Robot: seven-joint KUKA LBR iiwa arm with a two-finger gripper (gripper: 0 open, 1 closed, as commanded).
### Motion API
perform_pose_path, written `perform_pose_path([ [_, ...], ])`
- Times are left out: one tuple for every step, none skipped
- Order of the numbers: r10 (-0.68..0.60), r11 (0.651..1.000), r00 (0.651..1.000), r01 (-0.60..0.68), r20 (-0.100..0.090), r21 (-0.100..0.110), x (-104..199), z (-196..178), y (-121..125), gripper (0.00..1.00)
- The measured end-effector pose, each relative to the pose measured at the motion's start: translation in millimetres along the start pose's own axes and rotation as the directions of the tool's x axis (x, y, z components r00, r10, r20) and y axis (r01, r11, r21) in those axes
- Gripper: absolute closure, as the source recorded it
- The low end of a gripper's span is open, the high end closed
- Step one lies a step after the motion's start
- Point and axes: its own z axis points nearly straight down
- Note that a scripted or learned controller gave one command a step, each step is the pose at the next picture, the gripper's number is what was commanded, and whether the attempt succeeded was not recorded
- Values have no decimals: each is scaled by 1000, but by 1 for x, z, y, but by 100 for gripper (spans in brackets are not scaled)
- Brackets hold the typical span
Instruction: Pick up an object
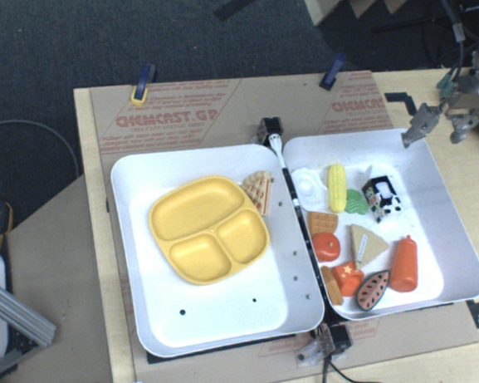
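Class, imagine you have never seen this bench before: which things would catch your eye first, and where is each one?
Probably the yellow divided plate, lying in the left bin with a waffle piece at its upper right corner. Next, the bright toy food crowded in the right bin: a corn cob, a tomato and a red sausage.

Grey metal claw [435,125] with thin fingers, teal patch near its wrist
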Motion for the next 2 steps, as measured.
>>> perform_pose_path([
  [-3,1000,1000,3,3,-13,1,-7,2,0],
  [-2,1000,1000,2,2,-8,-3,37,-3,0],
])
